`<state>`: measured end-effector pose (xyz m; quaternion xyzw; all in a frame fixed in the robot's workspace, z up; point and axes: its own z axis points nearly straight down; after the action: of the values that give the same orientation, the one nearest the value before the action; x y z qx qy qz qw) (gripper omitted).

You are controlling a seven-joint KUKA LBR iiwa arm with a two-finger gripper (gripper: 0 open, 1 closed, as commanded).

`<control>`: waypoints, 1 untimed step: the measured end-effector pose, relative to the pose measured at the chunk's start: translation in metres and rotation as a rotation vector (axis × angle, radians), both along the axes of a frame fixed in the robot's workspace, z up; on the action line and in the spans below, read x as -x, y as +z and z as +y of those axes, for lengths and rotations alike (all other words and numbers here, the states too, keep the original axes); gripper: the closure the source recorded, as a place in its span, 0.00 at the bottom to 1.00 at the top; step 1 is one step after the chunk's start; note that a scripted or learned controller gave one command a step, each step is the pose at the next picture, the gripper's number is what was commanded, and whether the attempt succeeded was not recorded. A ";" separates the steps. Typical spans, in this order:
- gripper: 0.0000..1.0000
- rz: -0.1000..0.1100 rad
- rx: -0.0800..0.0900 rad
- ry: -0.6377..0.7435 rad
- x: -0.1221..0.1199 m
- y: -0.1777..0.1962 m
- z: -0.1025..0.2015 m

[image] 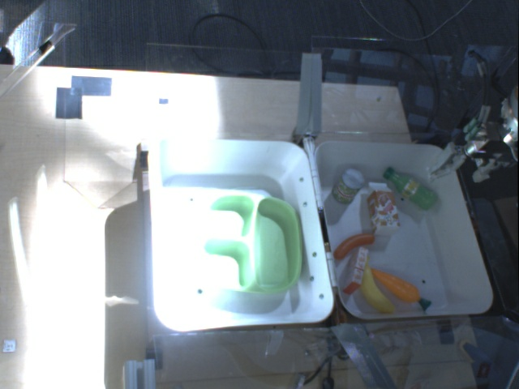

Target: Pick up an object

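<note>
- Presently: my gripper [451, 160] at the right bin's [454, 241] far right rim; finger state indiscernible.
- Right bin: green bottle [409, 189], carrot [396, 284], banana [374, 291].
- Left bin [186, 217]: green tray [263, 244].

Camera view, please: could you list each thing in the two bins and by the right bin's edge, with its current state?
green divided tray: right way up in the left bin.
green bottle: on its side in the right bin.
small jar: tipped over.
snack packet: lying flat.
sausage: lying flat.
banana: lying against the carrot.
gripper: at the right bin's far right corner, holding nothing visible.
</note>
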<state>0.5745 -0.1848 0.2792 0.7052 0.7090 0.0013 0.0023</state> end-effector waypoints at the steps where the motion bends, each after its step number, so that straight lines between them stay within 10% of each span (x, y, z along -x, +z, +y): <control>1: 0.00 0.001 -0.003 -0.327 -0.012 -0.141 0.054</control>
<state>0.5869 -0.1303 0.1385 0.8111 0.5849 0.0018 0.0012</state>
